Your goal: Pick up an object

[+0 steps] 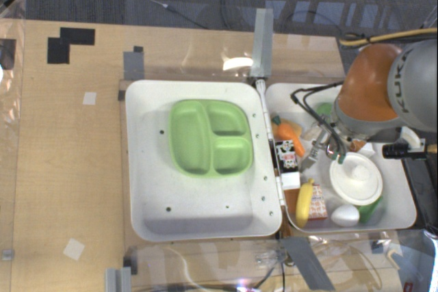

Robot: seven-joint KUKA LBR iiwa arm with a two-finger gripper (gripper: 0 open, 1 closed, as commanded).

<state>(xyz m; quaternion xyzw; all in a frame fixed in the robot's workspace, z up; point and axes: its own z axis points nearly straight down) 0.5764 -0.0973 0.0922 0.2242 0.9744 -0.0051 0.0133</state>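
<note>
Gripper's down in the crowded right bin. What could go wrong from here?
1. The gripper sits among tightly packed things: the carrot, the small printed box and the white bowl. Closing may catch two at once or nothing.
2. The bowl lies right beside the gripper; a lift could knock or tip it.
3. The banana and red box sit near the right bin's front wall, so a shove could jam them.

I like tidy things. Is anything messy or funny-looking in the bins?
Nothing looks spilled or broken. The right bin is crowded: a banana, a carrot and a white bowl sit jumbled together, while the green tray lies neatly in the left bin.
</note>
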